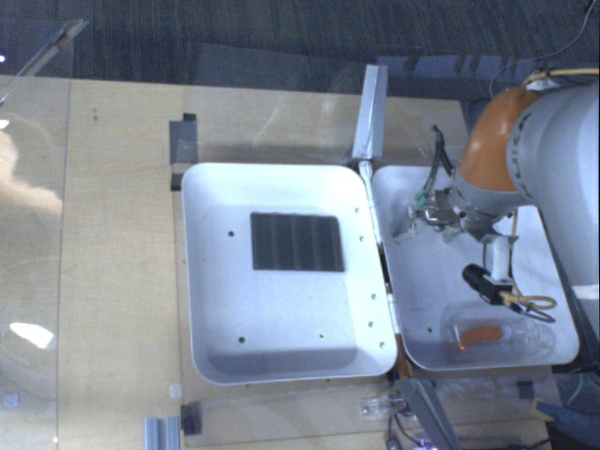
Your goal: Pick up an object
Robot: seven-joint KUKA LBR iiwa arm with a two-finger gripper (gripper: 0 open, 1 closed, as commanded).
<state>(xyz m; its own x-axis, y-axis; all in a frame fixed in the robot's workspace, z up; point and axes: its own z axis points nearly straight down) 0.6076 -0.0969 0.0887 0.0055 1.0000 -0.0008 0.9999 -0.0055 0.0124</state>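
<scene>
The clear plastic bottle with an orange band (497, 336) lies below the hand (441, 216) in the right white bin (412, 298), apparently lengthwise left-right; the hand's grip state is unclear.

Two white bins (281, 364), the left with a dark ribbed panel (296, 243), sit on a pale wood surface (112, 279); the grey arm (562, 157) wears an orange band (492, 148).
</scene>
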